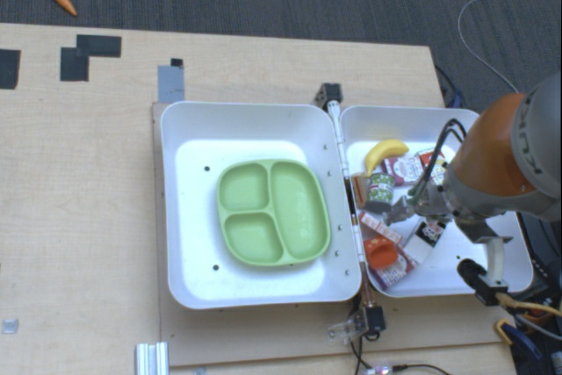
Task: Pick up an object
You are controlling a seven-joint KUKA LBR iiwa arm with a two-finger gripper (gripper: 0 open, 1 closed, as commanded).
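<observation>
I see left bin (176, 215) holding green divided plate (273, 212), right bin (518, 272) – banana (384, 152), packets – gripper (413, 211) over them, fingers' state I cannot tell

From my remote station: two bins (189, 215) of smooth, glossy white plastic sit on a bench (79, 215) of pale, matt wood-look board. The green divided tray (272, 211) reads as smooth plastic with a soft sheen. The arm's orange band (492, 149) looks satin-smooth, its grey casing (540, 136) matt. Beyond the bench I see dark, ribbed carpet (378, 4), rough-textured.
</observation>
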